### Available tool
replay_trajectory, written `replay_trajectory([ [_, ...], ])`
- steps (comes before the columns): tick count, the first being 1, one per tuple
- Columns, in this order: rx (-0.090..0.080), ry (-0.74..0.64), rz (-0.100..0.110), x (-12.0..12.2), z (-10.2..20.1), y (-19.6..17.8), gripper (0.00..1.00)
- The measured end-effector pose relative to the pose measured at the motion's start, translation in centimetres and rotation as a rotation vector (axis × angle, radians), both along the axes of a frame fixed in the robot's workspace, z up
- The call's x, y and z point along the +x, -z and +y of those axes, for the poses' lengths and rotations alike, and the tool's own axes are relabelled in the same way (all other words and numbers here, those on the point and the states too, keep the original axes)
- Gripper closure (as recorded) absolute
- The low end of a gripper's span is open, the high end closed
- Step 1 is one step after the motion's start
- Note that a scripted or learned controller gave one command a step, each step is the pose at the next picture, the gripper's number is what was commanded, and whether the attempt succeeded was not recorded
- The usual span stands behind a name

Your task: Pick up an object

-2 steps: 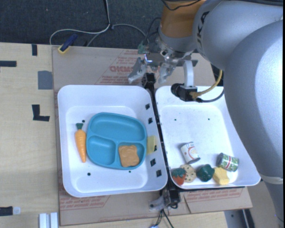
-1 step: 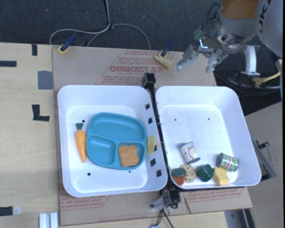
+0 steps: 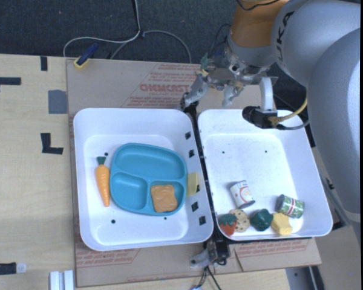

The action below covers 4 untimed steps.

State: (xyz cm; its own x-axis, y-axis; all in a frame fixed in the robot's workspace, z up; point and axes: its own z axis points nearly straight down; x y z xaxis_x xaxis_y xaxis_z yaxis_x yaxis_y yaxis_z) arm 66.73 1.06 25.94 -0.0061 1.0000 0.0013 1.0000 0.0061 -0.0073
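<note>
Nothing gripped yet: claw (image 3: pixel 215 95) spread open above the right bin's (image 3: pixel 314 180) far-left corner; next, descend onto the can (image 3: pixel 242 193).

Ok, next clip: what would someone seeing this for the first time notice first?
The big grey arm with its orange band fills the upper right, its gripper hanging above the far end of the divide between the two white bins. In the left bin a bright blue tray holds a piece of toast, with a toy carrot beside it. Small toys and cans cluster in the right bin's near corner.
</note>
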Motion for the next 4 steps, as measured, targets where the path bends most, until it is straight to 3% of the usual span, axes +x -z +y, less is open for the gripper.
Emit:
replay_trajectory([
  [1, -0.001, 0.001, 0.001, -0.1, 5.5, 8.1, 0.00],
  [2, 0.000, 0.000, -0.005, 0.0, 10.4, 8.6, 0.00],
  [3, -0.001, 0.003, -0.004, 0.0, 10.1, 7.6, 1.00],
  [4, 0.004, 0.000, -0.020, -2.8, 13.3, -7.2, 1.00],
])
